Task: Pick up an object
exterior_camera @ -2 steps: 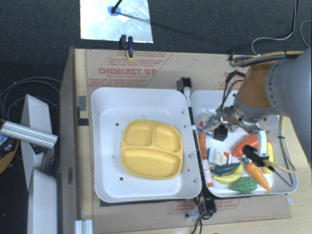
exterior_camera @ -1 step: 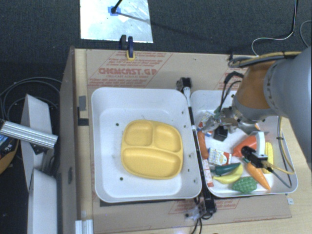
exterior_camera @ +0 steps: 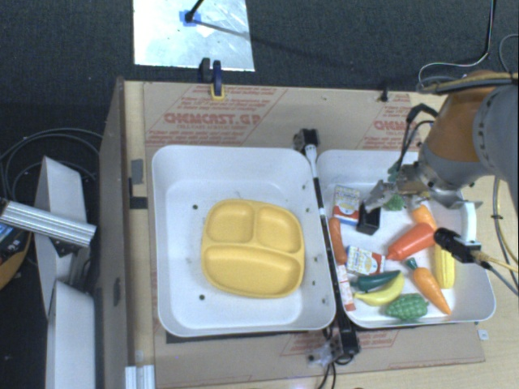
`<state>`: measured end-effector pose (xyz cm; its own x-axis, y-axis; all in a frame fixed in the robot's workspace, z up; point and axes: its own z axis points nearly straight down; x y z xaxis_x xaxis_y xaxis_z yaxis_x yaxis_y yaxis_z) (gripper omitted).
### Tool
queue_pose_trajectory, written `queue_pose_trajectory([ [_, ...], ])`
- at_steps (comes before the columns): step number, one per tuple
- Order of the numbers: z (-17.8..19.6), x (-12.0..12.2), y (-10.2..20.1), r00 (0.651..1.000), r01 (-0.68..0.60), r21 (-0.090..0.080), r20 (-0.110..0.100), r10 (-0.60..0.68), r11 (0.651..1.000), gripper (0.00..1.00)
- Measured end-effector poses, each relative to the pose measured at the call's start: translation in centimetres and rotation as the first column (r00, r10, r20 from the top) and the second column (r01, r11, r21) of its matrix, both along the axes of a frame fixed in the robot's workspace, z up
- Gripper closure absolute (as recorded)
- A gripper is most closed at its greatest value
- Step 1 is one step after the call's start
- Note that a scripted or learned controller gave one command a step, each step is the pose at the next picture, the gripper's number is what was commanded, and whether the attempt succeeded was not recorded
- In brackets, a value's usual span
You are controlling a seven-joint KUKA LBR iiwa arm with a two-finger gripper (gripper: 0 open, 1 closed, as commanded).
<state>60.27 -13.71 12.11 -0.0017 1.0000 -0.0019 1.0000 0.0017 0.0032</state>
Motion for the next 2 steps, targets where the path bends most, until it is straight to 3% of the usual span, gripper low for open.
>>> queue_pose_trajectory([
  [1,-2.1,-4.0,-0.3,1.000,-0.001,-0.001,0.020,0.001,1.000,0.00],
  [2,-2.4,-5.9,-2.5,0.999,-0.002,0.002,0.033,0.002,1.000,0.00],
])
